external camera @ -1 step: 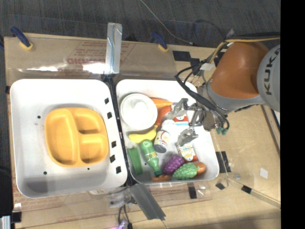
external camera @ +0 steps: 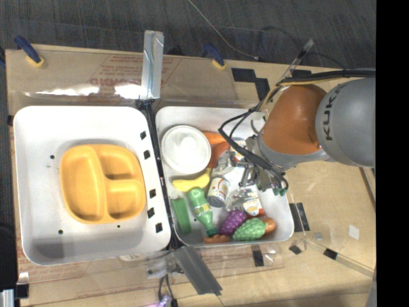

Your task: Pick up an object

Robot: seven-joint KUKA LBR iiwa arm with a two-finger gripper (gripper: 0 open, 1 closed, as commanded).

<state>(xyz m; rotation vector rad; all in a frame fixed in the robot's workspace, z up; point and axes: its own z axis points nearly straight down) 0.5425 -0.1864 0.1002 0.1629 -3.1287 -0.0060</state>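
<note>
Over the right bin (external camera: pixel 167 121), the pincer (external camera: pixel 238 183) hangs low among the clutter; I cannot tell how it is set, or whether it grasps anything. Just left of it lie a white bowl (external camera: pixel 186 147) and a yellow piece (external camera: pixel 190 183). Below it sit a green bottle (external camera: pixel 202 208), purple grapes (external camera: pixel 232 221) and a green knobbly fruit (external camera: pixel 250 229). Well to its left, in the left bin (external camera: pixel 38 123), rests a yellow divided tray (external camera: pixel 102 183).
</note>
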